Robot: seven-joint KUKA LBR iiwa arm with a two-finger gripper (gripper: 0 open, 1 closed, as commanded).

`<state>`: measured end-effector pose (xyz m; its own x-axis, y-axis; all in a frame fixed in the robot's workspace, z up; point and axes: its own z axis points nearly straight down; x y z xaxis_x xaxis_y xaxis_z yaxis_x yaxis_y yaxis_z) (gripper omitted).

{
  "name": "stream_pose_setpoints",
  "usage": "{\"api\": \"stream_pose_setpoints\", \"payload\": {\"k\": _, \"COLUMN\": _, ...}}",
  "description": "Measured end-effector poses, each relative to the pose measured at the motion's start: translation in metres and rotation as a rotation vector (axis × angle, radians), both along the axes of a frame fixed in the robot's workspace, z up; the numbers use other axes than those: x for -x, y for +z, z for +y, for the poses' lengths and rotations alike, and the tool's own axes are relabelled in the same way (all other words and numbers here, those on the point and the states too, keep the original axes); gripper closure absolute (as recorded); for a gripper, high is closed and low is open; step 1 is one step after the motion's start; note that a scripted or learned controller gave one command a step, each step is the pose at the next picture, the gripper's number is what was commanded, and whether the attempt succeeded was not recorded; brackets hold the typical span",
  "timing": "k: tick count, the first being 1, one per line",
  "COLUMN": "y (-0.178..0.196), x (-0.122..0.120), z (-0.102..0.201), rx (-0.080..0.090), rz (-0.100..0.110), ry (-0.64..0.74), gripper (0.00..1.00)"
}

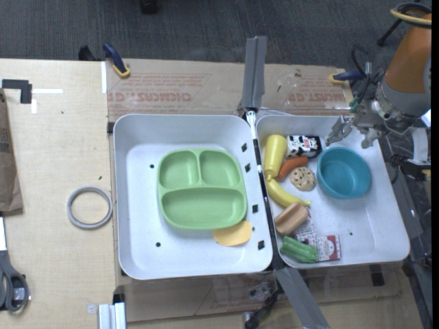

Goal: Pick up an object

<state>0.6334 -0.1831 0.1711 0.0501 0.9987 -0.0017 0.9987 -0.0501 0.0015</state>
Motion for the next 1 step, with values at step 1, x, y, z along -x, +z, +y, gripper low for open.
{"api": "stream_pose_setpoints", "payload": {"k": 1, "y": -0.0566, "x": -0.0266, "z": -0.0091, "rx": 0.003, "rz": -0.019, "ry": 0.009, "gripper": 0.00}}
